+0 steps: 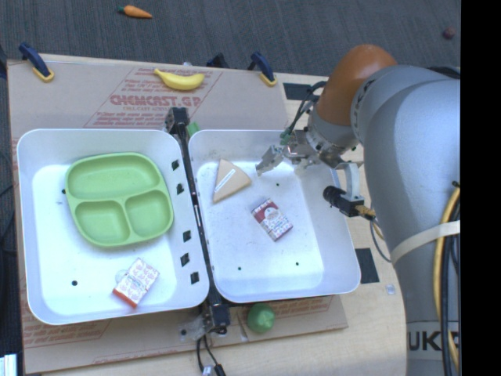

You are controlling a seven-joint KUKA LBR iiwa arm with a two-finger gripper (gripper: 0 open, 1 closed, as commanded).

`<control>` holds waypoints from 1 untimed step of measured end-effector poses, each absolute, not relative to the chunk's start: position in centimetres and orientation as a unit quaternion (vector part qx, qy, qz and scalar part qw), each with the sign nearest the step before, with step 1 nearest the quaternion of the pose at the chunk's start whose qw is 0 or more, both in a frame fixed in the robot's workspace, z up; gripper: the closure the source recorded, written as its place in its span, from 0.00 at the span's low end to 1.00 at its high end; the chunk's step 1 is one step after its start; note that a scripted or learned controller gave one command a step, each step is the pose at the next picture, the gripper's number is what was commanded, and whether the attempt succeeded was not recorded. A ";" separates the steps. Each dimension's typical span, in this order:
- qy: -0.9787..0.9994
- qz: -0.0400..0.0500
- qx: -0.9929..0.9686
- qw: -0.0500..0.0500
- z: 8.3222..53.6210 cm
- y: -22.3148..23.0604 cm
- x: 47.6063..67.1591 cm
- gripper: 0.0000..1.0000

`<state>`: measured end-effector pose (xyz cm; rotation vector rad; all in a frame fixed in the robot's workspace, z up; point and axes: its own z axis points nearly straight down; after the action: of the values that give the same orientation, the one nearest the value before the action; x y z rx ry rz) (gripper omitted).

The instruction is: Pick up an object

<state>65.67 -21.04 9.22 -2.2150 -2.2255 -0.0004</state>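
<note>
Two shallow white bins sit side by side on a cardboard sheet (117, 92) clamped to the bench. The left bin (31, 210) holds a green divided plate (117, 198) and, nearer the front edge, a small orange and white packet (135, 281). The right bin (329, 265) holds a tan wedge (229, 180) near its back left corner and a small red and white carton (272, 219) near the middle, the two apart. The grey arm (407, 147) reaches in from the right, and its gripper (270, 160) hangs over the bin's back part, just beside the wedge, with nothing visible between its fingers. A banana (180, 77) lies on the cardboard behind the bins, a green ball (261, 317) in front of them, and a carrot (137, 11) on the floor beyond.
</note>
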 end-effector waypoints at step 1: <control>-0.710 0.000 -0.704 0.001 10.3 -21.0 65.7 1.00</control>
<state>65.72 -21.01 10.30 -2.2102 -2.2291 -0.0002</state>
